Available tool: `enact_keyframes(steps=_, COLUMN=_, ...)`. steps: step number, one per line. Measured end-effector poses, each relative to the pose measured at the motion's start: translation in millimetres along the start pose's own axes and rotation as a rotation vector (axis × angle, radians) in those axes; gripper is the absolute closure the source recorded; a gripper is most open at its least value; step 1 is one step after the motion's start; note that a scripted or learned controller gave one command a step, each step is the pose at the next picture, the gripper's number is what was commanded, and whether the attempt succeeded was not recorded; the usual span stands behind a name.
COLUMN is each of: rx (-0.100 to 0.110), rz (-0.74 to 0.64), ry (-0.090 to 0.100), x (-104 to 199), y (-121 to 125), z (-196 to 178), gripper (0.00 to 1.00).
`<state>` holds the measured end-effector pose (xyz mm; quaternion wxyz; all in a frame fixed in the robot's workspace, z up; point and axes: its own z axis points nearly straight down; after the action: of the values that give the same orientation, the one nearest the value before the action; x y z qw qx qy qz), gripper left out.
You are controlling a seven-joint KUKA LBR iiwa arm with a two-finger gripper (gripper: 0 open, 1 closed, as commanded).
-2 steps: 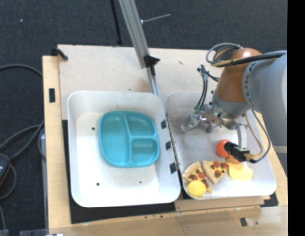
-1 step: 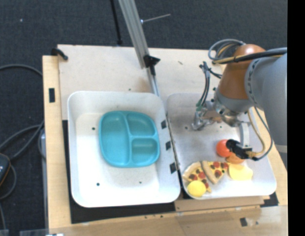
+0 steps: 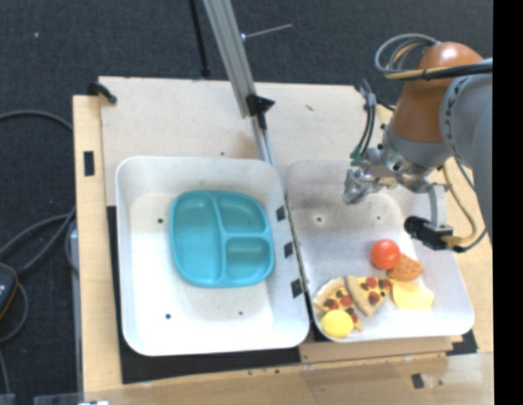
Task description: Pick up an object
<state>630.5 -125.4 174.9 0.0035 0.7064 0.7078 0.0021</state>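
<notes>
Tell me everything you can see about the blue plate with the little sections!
The teal divided plate looks like smooth plastic, squarish with rounded corners. Raised ridges split it into three compartments: one long section down its left side and two smaller ones stacked on the right. It lies flat, right side up, near the middle of the left white bin, resting on the bin's floor. Nothing sits in its compartments, and no other item touches it.

Grey arm [image 3: 430, 116] angled down, reaching leftward
</notes>
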Motion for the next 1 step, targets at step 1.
enact_keyframes(steps=1, rx=0.000, rz=-0.001, ry=0.000, x=-1.9, y=2.0, z=-54.8, gripper=1.00)
